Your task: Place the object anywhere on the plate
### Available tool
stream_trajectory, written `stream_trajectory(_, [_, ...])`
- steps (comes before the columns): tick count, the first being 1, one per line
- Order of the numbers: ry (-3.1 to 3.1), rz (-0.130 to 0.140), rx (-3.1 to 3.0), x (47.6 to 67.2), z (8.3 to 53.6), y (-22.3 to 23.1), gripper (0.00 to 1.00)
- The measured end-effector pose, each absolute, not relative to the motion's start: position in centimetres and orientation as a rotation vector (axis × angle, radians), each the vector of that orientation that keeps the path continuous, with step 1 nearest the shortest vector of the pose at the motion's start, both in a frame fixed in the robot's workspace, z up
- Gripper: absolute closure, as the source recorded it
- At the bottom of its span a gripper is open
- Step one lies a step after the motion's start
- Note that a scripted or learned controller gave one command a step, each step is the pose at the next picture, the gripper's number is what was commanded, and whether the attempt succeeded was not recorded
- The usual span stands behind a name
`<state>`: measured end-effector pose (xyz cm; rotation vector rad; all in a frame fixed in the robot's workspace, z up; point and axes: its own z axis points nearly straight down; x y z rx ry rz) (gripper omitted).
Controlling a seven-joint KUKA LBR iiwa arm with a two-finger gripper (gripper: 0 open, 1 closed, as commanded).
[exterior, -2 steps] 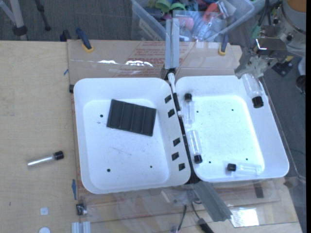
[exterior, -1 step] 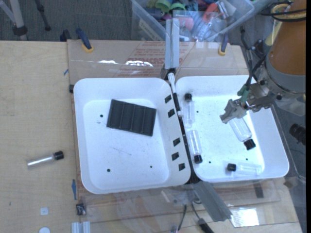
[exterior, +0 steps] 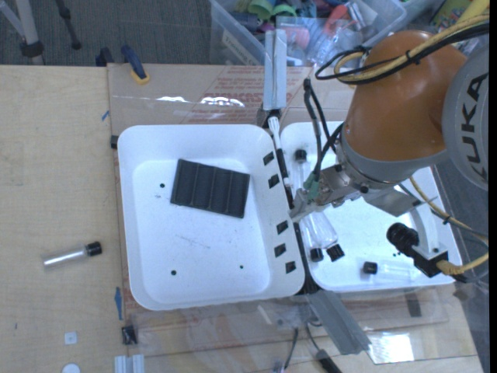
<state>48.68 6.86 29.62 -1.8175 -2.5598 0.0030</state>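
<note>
A black ribbed plate (exterior: pixel 210 189) lies flat in the left bin (exterior: pixel 147 286), toward its back. In the right bin (exterior: pixel 435 274), a couple of clear tubes with black caps (exterior: pixel 320 235) lie close to the left wall. My gripper (exterior: pixel 309 200) hangs right above their upper ends, beside the divider between the bins. The orange wrist hides much of the gripper, and whether it touches a tube is unclear. Another clear tube with a black cap (exterior: pixel 384 269) lies near the right bin's front edge.
A loose clear vial with a black cap (exterior: pixel 72 254) rests on the wooden bench left of the bins. A clear tub of colourful toys (exterior: pixel 311 6) stands behind the bins. Black clips (exterior: pixel 281 228) line the divider between the bins.
</note>
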Motion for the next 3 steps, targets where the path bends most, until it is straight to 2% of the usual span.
stream_trajectory(1, [-2.617,0.004,-1.732,49.1,22.6,14.7,1.00])
stream_trajectory(2, [-2.252,0.001,-2.191,47.9,24.2,19.8,1.00])
stream_trajectory(3, [-2.634,0.000,-1.714,47.9,32.6,21.3,1.00])
